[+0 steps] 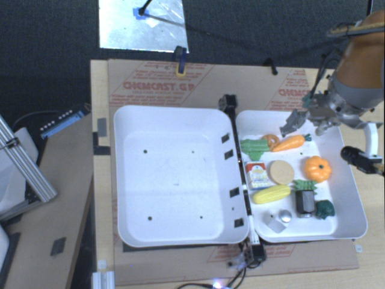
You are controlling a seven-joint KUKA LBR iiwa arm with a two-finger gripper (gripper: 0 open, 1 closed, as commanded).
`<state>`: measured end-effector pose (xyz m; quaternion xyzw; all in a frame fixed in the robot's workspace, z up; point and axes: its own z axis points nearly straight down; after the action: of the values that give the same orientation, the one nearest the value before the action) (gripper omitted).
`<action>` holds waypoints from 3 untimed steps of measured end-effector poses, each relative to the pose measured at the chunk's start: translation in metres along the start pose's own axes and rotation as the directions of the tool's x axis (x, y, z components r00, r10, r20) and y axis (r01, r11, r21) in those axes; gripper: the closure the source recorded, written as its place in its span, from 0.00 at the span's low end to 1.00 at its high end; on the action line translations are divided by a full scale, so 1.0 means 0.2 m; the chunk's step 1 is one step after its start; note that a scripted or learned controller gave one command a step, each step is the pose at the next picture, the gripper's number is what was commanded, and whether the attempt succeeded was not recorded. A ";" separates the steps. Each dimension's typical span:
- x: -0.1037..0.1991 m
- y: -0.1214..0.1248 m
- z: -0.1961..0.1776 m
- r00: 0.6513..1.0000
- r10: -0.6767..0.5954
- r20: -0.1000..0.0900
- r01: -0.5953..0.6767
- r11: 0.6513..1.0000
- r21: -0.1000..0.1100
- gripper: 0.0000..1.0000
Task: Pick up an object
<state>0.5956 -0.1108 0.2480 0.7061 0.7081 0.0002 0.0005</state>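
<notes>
The right bin (352, 206) holds several toy foods. An orange carrot (289, 142) lies near its back, beside a green leafy vegetable (254, 146). A small pumpkin (317, 168), a round tan biscuit (281, 173), a red and white carton (257, 176) and a yellow corn cob (271, 194) lie further forward. My gripper (308, 125) hangs just above and behind the carrot, tilted, open, with nothing between its fingers.
A dark block (305, 200), a broccoli floret (325, 209) and a grey cylinder (280, 220) sit near the right bin's front. The left bin (174, 110) adjoins it along a black divider (237, 161). The arm's grey and orange wrist (361, 71) rises at the right.
</notes>
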 end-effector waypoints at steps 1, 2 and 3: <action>0.00 0.00 -0.06 1.000 -0.002 0.000 0.002 1.000 -0.003 1.00; 0.25 0.34 -0.39 1.000 -0.007 0.000 0.007 1.000 -0.012 1.00; 0.67 0.35 -0.57 1.000 -0.008 -0.002 0.008 1.000 -0.005 1.00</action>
<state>0.6648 0.0239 0.3612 0.7032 0.7110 0.0029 0.0016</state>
